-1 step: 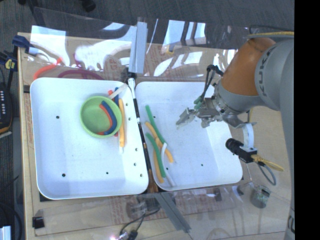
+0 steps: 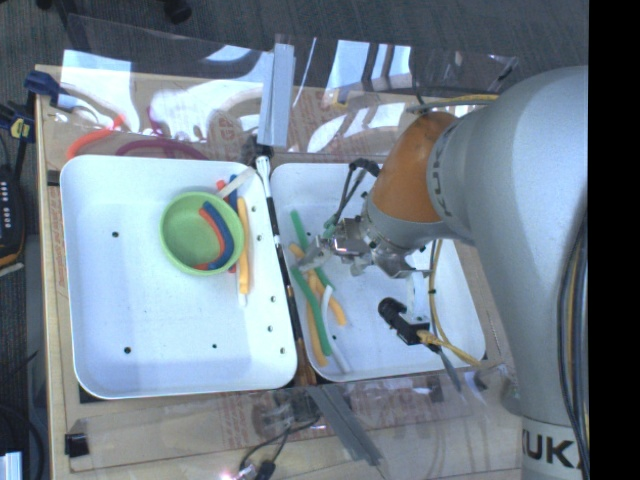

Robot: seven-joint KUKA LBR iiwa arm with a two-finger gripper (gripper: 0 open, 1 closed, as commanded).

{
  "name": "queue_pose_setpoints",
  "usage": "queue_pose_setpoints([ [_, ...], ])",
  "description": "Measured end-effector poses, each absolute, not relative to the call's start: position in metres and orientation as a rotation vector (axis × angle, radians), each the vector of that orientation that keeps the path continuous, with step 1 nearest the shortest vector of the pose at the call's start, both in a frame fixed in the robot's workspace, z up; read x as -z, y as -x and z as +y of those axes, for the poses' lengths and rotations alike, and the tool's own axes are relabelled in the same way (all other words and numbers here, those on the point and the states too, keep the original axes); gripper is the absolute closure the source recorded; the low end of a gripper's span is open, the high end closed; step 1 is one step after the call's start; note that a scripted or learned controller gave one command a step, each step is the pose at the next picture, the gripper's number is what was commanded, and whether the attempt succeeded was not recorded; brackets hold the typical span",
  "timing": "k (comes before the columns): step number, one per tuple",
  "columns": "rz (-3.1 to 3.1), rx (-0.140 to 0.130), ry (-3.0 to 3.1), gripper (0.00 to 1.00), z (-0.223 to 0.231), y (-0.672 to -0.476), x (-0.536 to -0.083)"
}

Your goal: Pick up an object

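Note:
In the right bin [image 2: 455,298], several thin green sticks [image 2: 312,288] and orange sticks [image 2: 322,293] lie in a loose pile along the left wall. My gripper [image 2: 322,249] hangs low over the upper part of that pile, reaching in from the right under the orange-banded wrist. Its tips are right at the sticks, and nothing can be made out between them. The left bin [image 2: 120,318] holds a green bowl [image 2: 190,233] with a red and a blue curved piece [image 2: 215,230] inside it. A yellow stick [image 2: 242,258] lies just right of the bowl.
The divider between the two bins [image 2: 283,288] runs just left of the stick pile. The grey arm [image 2: 510,198] covers the right bin's upper right part. Cables and clutter [image 2: 110,118] lie behind the left bin.

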State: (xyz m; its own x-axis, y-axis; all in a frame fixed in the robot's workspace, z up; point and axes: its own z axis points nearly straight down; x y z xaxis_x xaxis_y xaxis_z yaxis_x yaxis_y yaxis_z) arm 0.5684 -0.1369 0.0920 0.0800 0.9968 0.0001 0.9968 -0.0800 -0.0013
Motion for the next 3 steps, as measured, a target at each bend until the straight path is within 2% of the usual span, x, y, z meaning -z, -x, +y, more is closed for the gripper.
queue_pose_setpoints([
  [1, -2.128, 0.000, 2.307, 0.00, -0.120, -0.623, -0.092],
  [2, -2.133, 0.003, 2.300, 1.00, -0.119, -0.624, -0.102],
  [3, -2.134, 0.003, 2.299, 0.00, -0.119, -0.624, -0.102],
])
